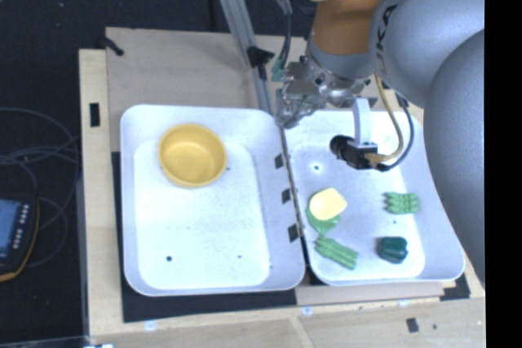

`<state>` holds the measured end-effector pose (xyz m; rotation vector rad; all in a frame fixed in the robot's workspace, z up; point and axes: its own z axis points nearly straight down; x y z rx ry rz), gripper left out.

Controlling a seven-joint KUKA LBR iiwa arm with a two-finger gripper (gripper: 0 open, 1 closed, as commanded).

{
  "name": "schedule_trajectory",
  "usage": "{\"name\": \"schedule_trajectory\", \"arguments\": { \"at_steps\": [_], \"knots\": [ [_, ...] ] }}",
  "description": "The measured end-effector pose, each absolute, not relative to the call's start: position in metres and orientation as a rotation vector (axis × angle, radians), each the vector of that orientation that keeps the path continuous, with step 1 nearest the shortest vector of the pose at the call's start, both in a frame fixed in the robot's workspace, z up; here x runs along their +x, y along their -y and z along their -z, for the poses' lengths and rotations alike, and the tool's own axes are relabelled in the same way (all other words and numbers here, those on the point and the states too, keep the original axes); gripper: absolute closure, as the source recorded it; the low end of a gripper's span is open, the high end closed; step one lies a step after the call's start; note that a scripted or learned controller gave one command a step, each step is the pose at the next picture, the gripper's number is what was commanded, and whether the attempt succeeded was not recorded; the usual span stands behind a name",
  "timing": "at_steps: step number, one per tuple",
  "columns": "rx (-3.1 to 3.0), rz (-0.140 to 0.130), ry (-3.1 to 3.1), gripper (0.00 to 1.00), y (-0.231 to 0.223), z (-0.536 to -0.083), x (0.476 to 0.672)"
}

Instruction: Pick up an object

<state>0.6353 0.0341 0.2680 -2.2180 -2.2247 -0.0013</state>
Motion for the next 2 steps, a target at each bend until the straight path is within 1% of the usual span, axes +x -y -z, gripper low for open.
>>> {"name": "schedule_trajectory", "arguments": {
  "at_steps": [1, 2],
  "knots": [
    [-2.218, 0.001, 2.224, 1.00, -0.0837, -0.2642, 0.6420],
    [-2.223, 0.000, 2.221, 0.00, -0.0813, -0.2646, 0.6422]
  ]
}}
